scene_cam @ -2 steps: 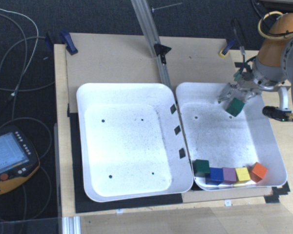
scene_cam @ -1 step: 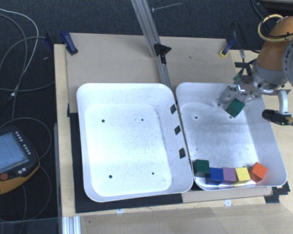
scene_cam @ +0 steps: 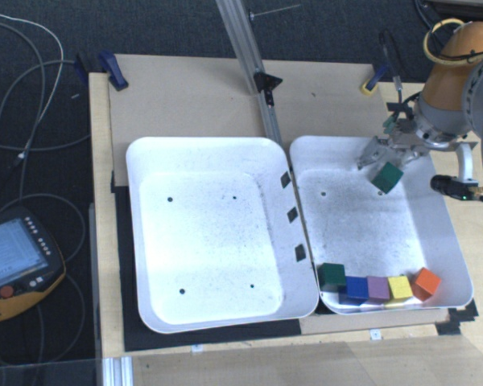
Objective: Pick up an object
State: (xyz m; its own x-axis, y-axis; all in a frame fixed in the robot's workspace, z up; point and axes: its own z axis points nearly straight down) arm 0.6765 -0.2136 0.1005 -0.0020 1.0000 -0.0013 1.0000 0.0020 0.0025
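Observation:
My gripper [scene_cam: 389,161] hangs over the upper part of the right bin [scene_cam: 435,215], reaching in from the right. A teal-green block [scene_cam: 386,178] sits tilted between its fingertips, and the gripper is shut on it. The block looks raised off the bin floor. Along the bin's near edge lies a row of blocks: dark green [scene_cam: 332,276], blue [scene_cam: 357,288], purple [scene_cam: 377,288], yellow [scene_cam: 399,287] and orange [scene_cam: 426,283].
The left bin [scene_cam: 145,215] lies beside the right one, with black clips along the shared rim. A slanted metal rail [scene_cam: 245,47] crosses the bench's back. Blue clamps [scene_cam: 113,69] grip the board's far edge. A teach pendant [scene_cam: 16,260] lies on the floor at left.

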